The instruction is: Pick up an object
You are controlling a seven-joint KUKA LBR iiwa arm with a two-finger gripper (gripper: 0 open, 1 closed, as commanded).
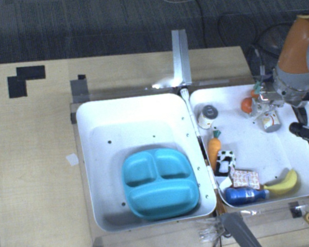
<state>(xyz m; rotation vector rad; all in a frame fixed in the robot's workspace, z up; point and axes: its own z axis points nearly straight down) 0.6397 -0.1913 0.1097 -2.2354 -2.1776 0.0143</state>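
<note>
My gripper [269, 116] hangs over the far right part of the right bin [294, 152], reaching in from the right. A small orange ball [246, 105] lies just to its left, very close to it. Nearer the divider rest a white and grey round object [206, 114], an orange carrot [215, 148] and a black-and-white spotted item [224, 162]. Along the bin's front edge lie a patterned packet [245, 179], a blue bottle [243, 195] and a yellow banana [281, 183]. I see nothing held by the gripper.
The left bin [104, 126] holds a blue divided plate [160, 182] in its front half. A metal post [181, 54] stands behind the divider between the bins. Black cables trail beside the arm at the right.
</note>
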